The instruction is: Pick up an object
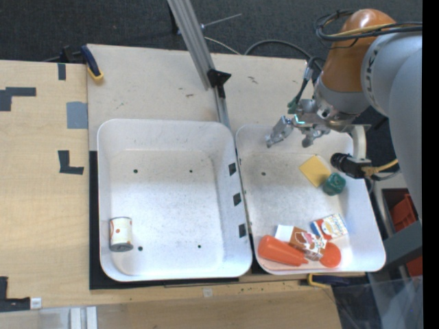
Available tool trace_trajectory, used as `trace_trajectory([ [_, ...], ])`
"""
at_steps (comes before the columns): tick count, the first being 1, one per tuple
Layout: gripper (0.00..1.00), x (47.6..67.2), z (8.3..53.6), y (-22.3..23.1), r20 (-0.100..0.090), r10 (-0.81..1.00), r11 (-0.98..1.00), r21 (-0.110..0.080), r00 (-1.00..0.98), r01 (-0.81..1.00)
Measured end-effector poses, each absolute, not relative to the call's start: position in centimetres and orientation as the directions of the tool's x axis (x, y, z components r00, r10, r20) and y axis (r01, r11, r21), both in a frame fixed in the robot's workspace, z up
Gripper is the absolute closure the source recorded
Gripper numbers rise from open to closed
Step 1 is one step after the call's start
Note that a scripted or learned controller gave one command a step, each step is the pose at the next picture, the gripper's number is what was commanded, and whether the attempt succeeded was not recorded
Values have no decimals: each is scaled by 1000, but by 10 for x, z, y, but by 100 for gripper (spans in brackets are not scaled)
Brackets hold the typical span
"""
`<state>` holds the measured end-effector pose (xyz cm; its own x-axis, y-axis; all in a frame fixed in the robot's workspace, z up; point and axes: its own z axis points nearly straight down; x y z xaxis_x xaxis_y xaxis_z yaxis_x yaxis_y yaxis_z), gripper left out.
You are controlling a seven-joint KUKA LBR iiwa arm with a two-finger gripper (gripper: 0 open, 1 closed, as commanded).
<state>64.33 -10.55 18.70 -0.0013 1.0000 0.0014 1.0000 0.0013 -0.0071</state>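
My gripper (pixel 293 136) hangs over the upper end of the right bin (pixel 274 197), in the upper right of the frame, with its two fingers (pixel 276 137) spread apart and nothing between them. My grey arm with its orange band (pixel 353 53) reaches in behind it from the right edge.

Just below and to the right of my gripper, apart from it, a yellow sponge-like block (pixel 314 170) lies on the bin floor, and a small dark green object (pixel 334 184) sits touching or almost touching its lower right corner. Along the bottom end of the same bin lie an orange carrot-shaped toy (pixel 281 251), a small printed packet (pixel 330 227) in white, red and blue, and between them a brownish item (pixel 302 239) too small to name.

The left bin (pixel 164 136) holds a small white can with a red-brown label (pixel 121 234), lying in its lower left corner, well apart from me.
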Motion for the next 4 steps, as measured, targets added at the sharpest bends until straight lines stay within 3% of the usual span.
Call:
trace_trajectory([
  [1,0,644,190,-106,0,1000,3,-2,-3,1000],
  [3,0,633,87,-101,-2,1000,2,-2,-2,1000],
  [4,100,634,98,-100,-1,1000,3,-2,-3,1000],
])
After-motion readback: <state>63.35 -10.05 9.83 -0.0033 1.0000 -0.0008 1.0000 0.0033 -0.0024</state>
